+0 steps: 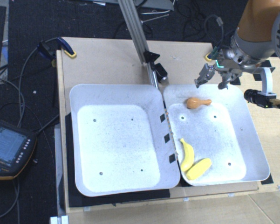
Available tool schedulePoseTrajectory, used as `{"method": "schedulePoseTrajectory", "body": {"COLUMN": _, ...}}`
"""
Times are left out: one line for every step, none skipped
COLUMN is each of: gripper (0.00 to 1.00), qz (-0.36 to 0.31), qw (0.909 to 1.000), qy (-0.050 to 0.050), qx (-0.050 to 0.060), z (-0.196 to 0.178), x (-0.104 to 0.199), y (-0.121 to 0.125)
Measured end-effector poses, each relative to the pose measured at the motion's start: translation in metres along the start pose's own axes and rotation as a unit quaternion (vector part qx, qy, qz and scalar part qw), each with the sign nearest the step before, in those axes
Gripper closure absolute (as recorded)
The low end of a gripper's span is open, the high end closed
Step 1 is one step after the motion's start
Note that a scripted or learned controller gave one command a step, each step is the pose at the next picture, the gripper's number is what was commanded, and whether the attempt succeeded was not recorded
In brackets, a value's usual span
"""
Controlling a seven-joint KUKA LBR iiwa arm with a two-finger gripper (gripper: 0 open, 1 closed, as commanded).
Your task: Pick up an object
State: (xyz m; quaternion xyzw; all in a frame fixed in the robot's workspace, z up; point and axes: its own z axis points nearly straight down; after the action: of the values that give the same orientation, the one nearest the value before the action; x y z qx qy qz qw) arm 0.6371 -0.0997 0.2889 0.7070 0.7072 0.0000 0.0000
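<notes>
Pincer (213, 80) hangs high above the far rim of the right bin (251, 139), at about one o'clock from that bin's centre, its two fingers spread apart with nothing between them. Directly below and slightly toward seven o'clock from it lies an orange drumstick-shaped toy (197, 102), resting on the bin floor near the far wall, its thin end pointing toward three o'clock. Toward six o'clock from the toy, well apart from it, a banana (187, 154) curves along the bin's left side, and a yellow oval piece (198, 169) touches or nearly touches the banana's lower end. The left bin (79, 101) sits beside it, at nine o'clock.

The nearest candidate seems to be the orange toy. To do the approach well, the arm should probably shift a little toward seven o'clock so the fingers straddle the fat bulb rather than the narrow stem, with the jaws turned across the toy's long axis. Descending straight down matters, since the far wall is close and a slanted path could clip it. The rounded bulb may squirt sideways if pinched off-centre, so closing on its widest part looks safest.
</notes>
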Motion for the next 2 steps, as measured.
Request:
{"method": "schedulePoseTrajectory", "body": {"gripper": 0.0, "qz": 0.0, "qw": 1.0, "qy": 0.0, "qx": 0.0, "z": 0.0, "x": 0.0, "y": 0.0}}
{"method": "schedulePoseTrajectory", "body": {"gripper": 0.0, "qz": 0.0, "qw": 1.0, "qy": 0.0, "qx": 0.002, "z": 0.043, "x": -0.002, "y": 0.003}}
